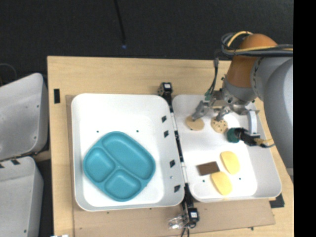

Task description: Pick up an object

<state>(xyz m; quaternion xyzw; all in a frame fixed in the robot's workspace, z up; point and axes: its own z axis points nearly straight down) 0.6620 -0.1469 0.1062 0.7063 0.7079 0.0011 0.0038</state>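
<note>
My gripper (209, 115) hangs over the far part of the right bin (266, 179), open, with nothing between its fingers. One fingertip is just above a round tan cookie (195, 125). The other fingertip is over a speckled tan cookie (217, 126). A small green object (233, 135) lies to the right of the cookies. Nearer the front lie a brown rectangular piece (208, 168) and two yellow oval pieces (229, 162) (221, 183).
The left bin (118, 107) holds a blue divided plate (119, 166). A ridge with black clips (176, 147) separates the two bins. The grey arm with its orange band (242, 73) stands over the right bin's far right corner.
</note>
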